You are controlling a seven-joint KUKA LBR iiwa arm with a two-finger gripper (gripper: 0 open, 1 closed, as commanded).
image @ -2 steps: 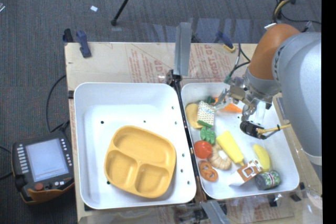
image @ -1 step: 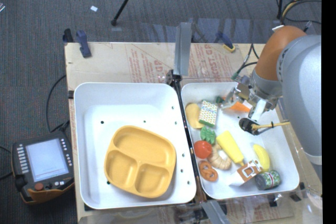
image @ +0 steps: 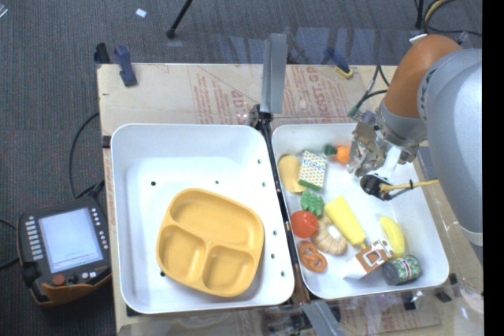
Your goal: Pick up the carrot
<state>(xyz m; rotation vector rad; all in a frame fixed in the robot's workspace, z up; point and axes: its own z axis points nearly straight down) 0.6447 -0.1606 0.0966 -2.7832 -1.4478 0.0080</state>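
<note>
Near right bin's (image: pixel 438 244) far edge — jaws (image: pixel 364 156) beside carrot (image: pixel 342 154).

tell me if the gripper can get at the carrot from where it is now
Probably yes. The carrot lies near the right bin's far wall, with the gripper right beside it. Nothing lies on top of it; the small box sits a little apart to its left.

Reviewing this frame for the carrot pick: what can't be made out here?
- Carrot: most of it hidden by the gripper in the camera view.
- Finger state: too small and cluttered to judge.
- Contact between gripper and carrot: cannot tell.
- Can label: too small to read.
</note>
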